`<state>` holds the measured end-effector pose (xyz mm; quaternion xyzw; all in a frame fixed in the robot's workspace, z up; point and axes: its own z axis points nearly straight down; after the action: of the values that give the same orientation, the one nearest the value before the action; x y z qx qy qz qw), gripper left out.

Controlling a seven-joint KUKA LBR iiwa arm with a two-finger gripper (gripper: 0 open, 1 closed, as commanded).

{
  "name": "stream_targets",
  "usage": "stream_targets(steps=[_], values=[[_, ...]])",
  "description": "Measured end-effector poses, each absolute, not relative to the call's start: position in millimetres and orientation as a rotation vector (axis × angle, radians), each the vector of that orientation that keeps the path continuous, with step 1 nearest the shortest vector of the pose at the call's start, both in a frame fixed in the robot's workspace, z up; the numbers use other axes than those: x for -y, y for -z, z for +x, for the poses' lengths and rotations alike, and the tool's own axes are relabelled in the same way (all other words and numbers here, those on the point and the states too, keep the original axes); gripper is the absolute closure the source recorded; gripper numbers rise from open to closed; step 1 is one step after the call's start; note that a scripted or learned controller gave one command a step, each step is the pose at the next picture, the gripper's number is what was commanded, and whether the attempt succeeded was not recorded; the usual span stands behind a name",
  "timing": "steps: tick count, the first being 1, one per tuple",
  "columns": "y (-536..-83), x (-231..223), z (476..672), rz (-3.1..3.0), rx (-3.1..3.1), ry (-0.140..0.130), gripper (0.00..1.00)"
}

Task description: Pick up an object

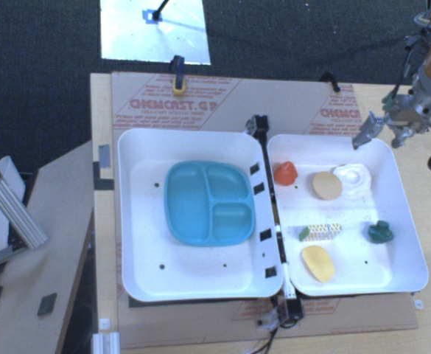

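Gripper [383, 130]: hangs over the upper right corner of the right bin, its two fingers spread apart with nothing between them.
Arm: comes in from the right edge, grey, above the bin's far rim.
Right bin [407, 198]: white and shallow, holding six small things.
Red-orange piece [285, 172]: upper left of the right bin, close to the divider.
Tan round piece [326, 185]: just right of the red-orange one.
White piece [351, 175]: touching the tan round piece on its upper right, the nearest thing to the gripper.
Corn cob toy [321, 231]: lies flat in the middle of the bin.
Teal piece [380, 231]: near the right wall.
Yellow piece [318, 262]: in the lower part of the bin, below the corn cob toy.
Left bin [138, 198]: holds a blue compartment plate [208, 203] lying flat at its centre.
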<state>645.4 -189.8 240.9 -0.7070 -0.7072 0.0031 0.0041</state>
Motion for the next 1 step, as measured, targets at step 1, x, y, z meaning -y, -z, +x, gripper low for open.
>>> stream_targets(steps=[1], values=[[-249.6, 188.8, 647.5, -2.219, 2.226, 0.001, 0.00]])
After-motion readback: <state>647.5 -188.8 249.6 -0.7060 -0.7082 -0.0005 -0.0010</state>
